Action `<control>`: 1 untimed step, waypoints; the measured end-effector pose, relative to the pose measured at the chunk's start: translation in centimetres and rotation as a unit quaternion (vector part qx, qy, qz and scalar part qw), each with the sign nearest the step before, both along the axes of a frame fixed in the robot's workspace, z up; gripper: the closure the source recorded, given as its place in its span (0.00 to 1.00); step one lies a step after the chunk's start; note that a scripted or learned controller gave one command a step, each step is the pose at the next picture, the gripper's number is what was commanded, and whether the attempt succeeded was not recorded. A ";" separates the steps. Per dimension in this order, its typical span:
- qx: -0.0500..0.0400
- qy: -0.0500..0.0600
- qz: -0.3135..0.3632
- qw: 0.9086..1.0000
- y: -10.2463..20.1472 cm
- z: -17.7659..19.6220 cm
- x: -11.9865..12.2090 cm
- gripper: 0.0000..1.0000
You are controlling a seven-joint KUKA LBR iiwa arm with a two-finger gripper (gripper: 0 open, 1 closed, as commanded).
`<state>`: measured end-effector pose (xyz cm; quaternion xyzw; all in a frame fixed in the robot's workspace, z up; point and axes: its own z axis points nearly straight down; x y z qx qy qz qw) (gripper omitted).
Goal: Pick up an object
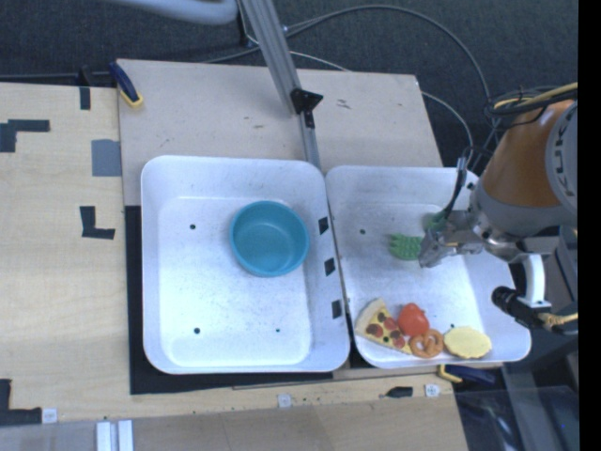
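Wood worktop (56,280) w/ two bins. Tool (434,249) low in right bin (376,191), touching green toy (406,246); grip state can't tell. Best: centre over toy before closing.

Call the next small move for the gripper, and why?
Probably a slight shift left and down over the green object: the gripper sits right beside it in the right bin, and nothing shows between its fingers.

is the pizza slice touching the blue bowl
Apart. The camera view shows the pizza slice in the right bin and the blue bowl in the left bin.
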<state>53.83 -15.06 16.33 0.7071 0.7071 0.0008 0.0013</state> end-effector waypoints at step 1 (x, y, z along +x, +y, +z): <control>0.000 0.000 0.000 1.000 -0.1 4.2 0.4 1.00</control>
